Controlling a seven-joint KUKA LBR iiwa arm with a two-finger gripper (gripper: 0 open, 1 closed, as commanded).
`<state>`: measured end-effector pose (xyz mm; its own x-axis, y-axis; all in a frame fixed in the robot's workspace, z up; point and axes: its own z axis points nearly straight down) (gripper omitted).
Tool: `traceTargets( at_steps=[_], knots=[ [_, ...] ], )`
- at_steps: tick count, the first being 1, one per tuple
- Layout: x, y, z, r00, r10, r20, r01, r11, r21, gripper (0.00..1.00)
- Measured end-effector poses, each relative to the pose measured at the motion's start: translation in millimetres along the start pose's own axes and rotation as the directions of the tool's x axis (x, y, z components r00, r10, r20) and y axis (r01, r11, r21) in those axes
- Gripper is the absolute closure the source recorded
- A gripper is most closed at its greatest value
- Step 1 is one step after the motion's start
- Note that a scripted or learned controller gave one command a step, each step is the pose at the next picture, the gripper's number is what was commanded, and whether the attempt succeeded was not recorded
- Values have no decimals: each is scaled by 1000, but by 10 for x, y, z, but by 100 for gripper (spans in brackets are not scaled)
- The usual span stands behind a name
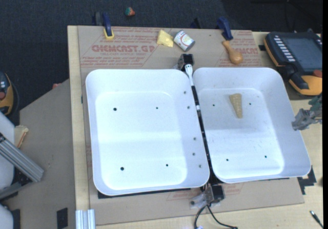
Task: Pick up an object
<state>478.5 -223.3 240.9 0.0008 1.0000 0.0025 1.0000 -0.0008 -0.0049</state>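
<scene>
So the gripper (pixel 303 119) is poking in at the far right, sitting just off the right rim of the right bin (pixel 290 104), about halfway down that side. It's small and blurry out there, so I honestly can't tell how far open it is, and nothing is showing up in its grasp.

The thing to grab, a tan cone-shaped piece (pixel 236 105), is lying on the floor of that same right bin, in the upper middle part, with its narrow end pointing toward the bottom of the view. It's sitting well apart from the gripper.

The left bin (pixel 93 85) is butting right up against the right one, and a black clip (pixel 187 61) is sitting at the top of the seam between them. Both bins are resting on a brown board (pixel 82 48) with red CHEMCAST lettering.

Along the board's top strip, a yellow chunk (pixel 165 39) is lying just beside a small whitish cylinder (pixel 183 40), and a wooden-looking knob thing (pixel 232 54) is lying further right. Two blue clamps (pixel 107 24) are gripping the board's top edge. A black and yellow pendant (pixel 300 55) is lying off past the top right corner. Cables (pixel 211 198) are trailing out at the bottom of the seam.
</scene>
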Motion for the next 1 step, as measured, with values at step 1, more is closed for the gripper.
traceTargets(
  at_steps=[1],
  knots=[
    [52, 3, 408, 1000, -1, 0, 1, 1000, -1, 100]
  ],
)
